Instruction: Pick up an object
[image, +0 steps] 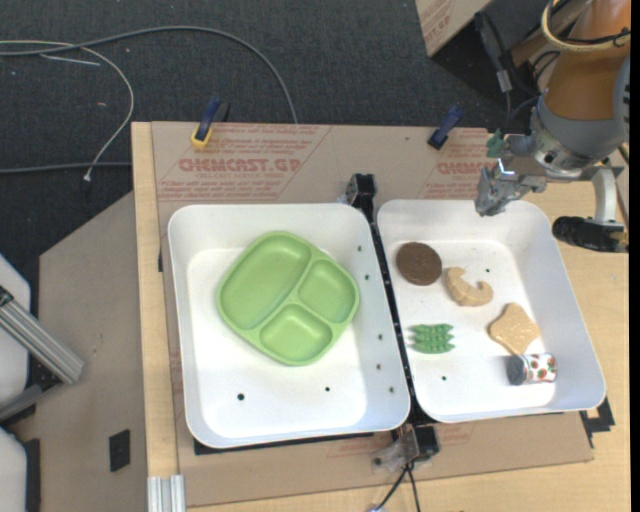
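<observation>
At the bottom edge of the view, nearest the camera, a black clip (418, 440) grips the seam where the two white bins meet, with cables trailing down from it. The right bin (575, 330) holds five small things. At about five o'clock in that bin lies a small cup (532, 369), tipped on its side, white with red dots and a dark end. Just above it, at about three o'clock, sits a tan toast-shaped piece (514, 329), close to the cup but seemingly apart from it. Toward the bin's middle, at about seven o'clock, lies a green bunch of bean pods (432, 338). At roughly eleven o'clock is a round brown cookie (419, 264), and just beside it at its four o'clock lies a curled tan pastry (469, 287), not touching it. The left bin (190, 330) holds a light green divided plate (288, 297) with three compartments, lying flat near its centre. The gripper (492, 203) hangs over the far rim of the right bin at about one o'clock, well apart from every object; whether its claw is apart or together cannot be told. Nothing shows between its tips. Behind it rises the grey arm with its orange band (590, 60). Two blue clamps (209, 120) pin the brown board at the far edge.
</observation>
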